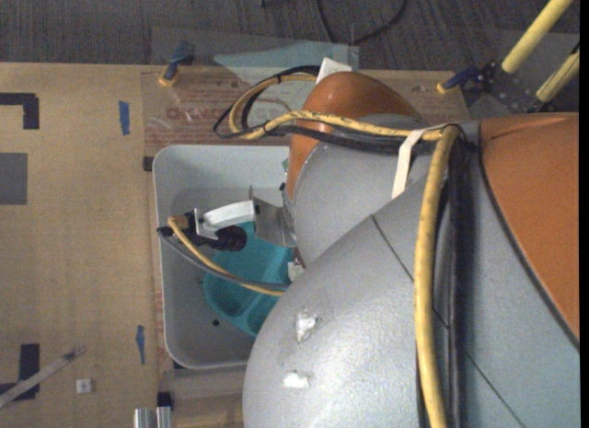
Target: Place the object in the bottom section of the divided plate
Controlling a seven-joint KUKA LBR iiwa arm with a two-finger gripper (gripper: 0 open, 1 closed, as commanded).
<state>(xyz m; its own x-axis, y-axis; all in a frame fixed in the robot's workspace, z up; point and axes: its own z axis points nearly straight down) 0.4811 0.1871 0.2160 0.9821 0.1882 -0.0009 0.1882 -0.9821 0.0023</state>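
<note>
**A:** Which step is the arm (386, 270) at, in your judgement?

**B:** It looks like the approach to the teal divided plate (241, 295). The plate lies in the white bin (175, 187), toward the near side. The arm covers the plate's right part, and the wrist hangs just above its far edge.

**A:** And where is the object?

**B:** That cannot be told. It may be under the wrist, but this is only a guess.

**A:** Is the gripper clenched or released?

**B:** This also cannot be told, and neither can what it holds or touches, because the wrist stands in front of it.

**A:** Then how should the step be done well?

**B:** There are 3 points. First, the arm should come down slowly and straight, because the plate sits close to the bin's near wall. Second, the gripper should be centred over the bottom section and not over a ridge. The plate's dividers are not readable here, so this needs care. Third, the release should be low, so the object does not roll into another section or out onto the bin floor.
</note>
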